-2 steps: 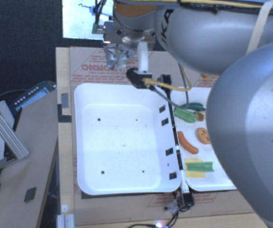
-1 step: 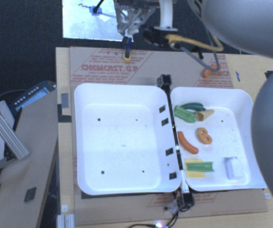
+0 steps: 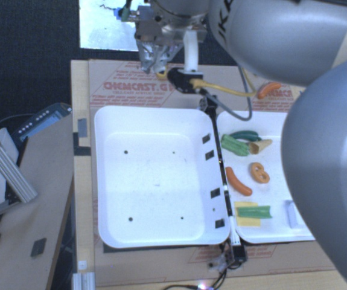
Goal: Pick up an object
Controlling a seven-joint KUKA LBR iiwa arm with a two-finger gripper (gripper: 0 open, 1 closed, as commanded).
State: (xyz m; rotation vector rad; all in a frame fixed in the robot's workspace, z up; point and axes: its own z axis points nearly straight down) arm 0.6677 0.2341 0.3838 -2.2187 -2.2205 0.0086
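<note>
The end effector hangs over the cardboard sheet printed "CHEMCAST" beyond the two bins; whether it is wide or narrow I cannot tell. Below it lies the left bin. Down to its right, the right bin holds one pretzel, one orange sausage, two green pieces and a yellow block.

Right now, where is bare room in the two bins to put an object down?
The left bin offers a bare white floor between its four walls. The right bin is crowded: green pepper, pretzel and sausage lie near the divider.
</note>
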